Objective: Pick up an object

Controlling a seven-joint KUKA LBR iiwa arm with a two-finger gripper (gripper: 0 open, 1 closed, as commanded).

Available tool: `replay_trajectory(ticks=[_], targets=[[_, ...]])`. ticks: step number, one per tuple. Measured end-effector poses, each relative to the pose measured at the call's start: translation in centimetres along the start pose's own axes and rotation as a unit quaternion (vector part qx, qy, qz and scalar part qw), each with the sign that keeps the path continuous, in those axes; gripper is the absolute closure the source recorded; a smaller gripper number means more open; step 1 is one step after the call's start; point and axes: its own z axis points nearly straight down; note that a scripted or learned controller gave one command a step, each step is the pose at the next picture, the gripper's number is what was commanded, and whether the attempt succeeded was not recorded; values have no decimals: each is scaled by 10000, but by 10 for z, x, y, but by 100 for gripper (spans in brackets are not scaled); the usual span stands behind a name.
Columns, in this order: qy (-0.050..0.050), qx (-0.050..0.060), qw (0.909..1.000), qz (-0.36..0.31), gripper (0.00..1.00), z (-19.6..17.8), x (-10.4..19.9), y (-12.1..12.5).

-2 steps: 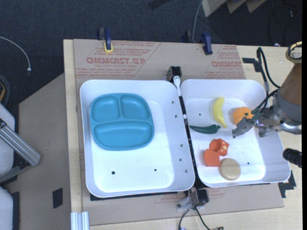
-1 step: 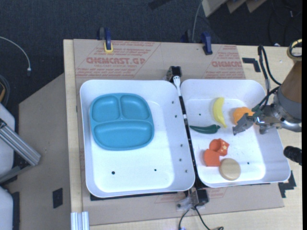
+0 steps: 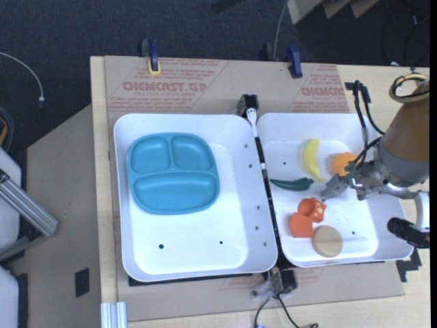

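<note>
Bench (image 3: 205, 80): a brown board printed with red lettering, carrying two shallow white bins side by side, with blue clamps at its far edge.
Left bin (image 3: 136, 251): holds a blue divided plate (image 3: 174, 173) with three compartments, lying flat in the bin's far-left part; the rest of the floor is bare white.
Right bin (image 3: 287, 132): holds all the small things, grouped towards its middle and near side.
Yellow banana (image 3: 311, 157): lies in the far middle of the right bin, roughly lengthwise from far to near.
Green pepper (image 3: 292, 182): a dark green, slender piece just near the banana's lower end, pointing towards the divider between the bins.
Orange ball (image 3: 341, 162): a round orange thing right of the banana, just beside the gripper's tip.
Red piece (image 3: 313, 209): a red thing with a small yellow star mark, near the bin's middle.
Orange-red cup (image 3: 300, 225): touching the red piece on its near-left side.
Tan disc (image 3: 328, 241): a round beige thing at the near side, touching the orange-red cup.
Arm (image 3: 410, 139): comes in from the right, its orange band above the wrist.
Gripper (image 3: 339, 186): low over the right bin, between the orange ball and the red piece.
Fingers: I cannot tell whether they are wide or narrow; nothing is seen between them.
</note>
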Motion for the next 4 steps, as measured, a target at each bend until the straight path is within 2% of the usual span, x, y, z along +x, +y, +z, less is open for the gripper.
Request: replay_trajectory(ticks=[1,2,3,4], targets=[[16,-63,10000,-5,0,45,2,4],[-23,-115,9999,-4,100,32,0,6],[-25,-56,10000,-7,100,-14,1,0],[-27,-67,10000,-10,100,-66,-1,11]])
